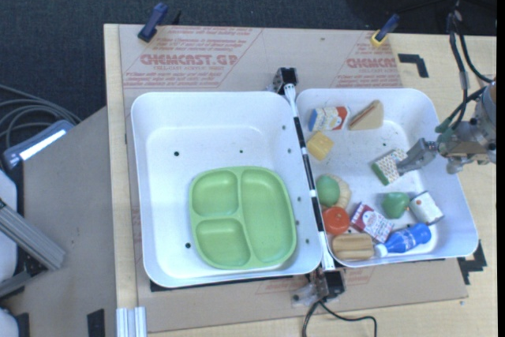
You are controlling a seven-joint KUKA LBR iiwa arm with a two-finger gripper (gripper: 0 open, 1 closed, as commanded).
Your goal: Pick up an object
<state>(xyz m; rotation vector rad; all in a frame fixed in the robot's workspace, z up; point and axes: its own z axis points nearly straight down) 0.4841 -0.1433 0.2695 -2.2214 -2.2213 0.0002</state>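
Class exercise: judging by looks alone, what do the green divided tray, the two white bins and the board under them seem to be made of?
Green tray: probably moulded plastic, smooth, matt to slightly glossy; even colour, rounded compartment walls.
White bins: likely thin formed plastic; uniform white, soft rounded corners, faint sheen.
Board: looks like a sheet under brown protective paper printed in red; the sheet itself is covered, so I cannot tell.

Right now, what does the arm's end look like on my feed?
A grey metal gripper with dull, slim jaws on a blocky grey wrist. Black cables loop above it, and a green wire runs along the wrist.
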